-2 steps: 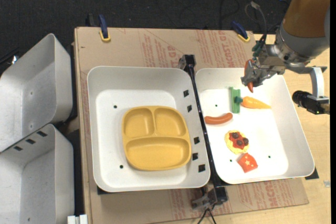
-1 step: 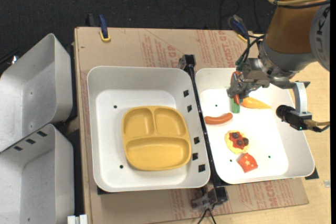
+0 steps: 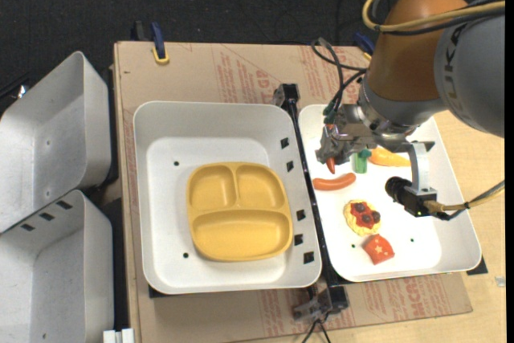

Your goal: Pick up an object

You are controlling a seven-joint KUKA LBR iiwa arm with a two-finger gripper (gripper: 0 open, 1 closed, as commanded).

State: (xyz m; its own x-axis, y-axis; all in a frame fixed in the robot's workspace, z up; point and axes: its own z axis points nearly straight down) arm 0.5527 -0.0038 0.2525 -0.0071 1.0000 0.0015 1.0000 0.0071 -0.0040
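I am holding the gripper (image 3: 344,147), finger state not discernible, just far of the orange-red plastic sausage (image 3: 333,182), lying left-right.

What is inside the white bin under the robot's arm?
In the right bin: a hot dog, a small pizza, a red piece, something green and yellow. The arm hides the rest.

bright even overhead light, sharp, soft shadows.
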